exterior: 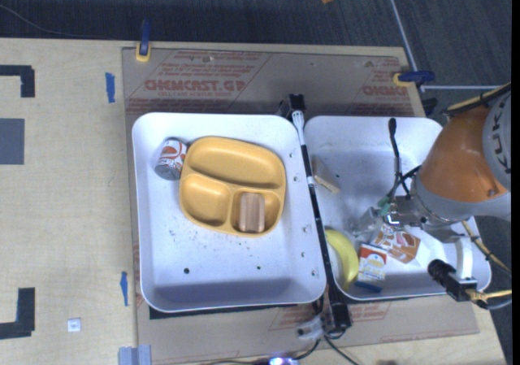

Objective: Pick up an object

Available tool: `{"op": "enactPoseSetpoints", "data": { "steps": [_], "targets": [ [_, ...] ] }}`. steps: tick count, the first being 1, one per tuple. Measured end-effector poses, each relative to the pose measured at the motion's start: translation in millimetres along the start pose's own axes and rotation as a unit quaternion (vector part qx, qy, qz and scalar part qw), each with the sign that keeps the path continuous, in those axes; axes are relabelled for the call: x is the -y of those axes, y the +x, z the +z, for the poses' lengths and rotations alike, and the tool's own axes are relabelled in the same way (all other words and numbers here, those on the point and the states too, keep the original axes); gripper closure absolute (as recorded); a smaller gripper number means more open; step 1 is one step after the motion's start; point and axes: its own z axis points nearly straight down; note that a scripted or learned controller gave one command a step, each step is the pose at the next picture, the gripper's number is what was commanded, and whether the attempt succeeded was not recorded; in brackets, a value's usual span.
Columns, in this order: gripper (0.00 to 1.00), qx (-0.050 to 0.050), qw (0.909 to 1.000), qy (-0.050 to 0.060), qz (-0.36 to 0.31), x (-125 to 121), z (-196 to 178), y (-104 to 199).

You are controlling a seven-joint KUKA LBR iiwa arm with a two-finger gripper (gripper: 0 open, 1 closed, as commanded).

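Observation:
My gripper [383,215] hangs low in the right bin [357,144], below the orange band of the arm [461,162]. It is just above an orange and white packet [400,245] and a small carton [371,266]. A yellow banana [344,256] lies to their left, against the bin's left wall. I see nothing held. The arm's body hides part of the bin's right side.
The left bin [146,217] holds a yellow divided plate [231,164] with a brown block [250,212] in one compartment, and a can [169,158] lies beside the plate. A small pale wooden piece [325,183] lies in the right bin's upper left. Clamps sit between the bins.

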Motion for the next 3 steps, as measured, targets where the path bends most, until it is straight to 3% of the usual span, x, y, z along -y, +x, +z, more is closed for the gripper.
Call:
{"op": "enactPoseSetpoints", "data": {
  "steps": [1,2,3],
  "targets": [
    [1.00,0.005,1.0000,-0.004,0.002,-1.6,-11.1,-4.5],
    [0.00,0.005,1.0000,-0.004,0.002,-1.5,-11.0,-4.4],
    [0.00,0.003,1.0000,-0.003,0.001,17.1,-0.2,15.8]
  ]
}}
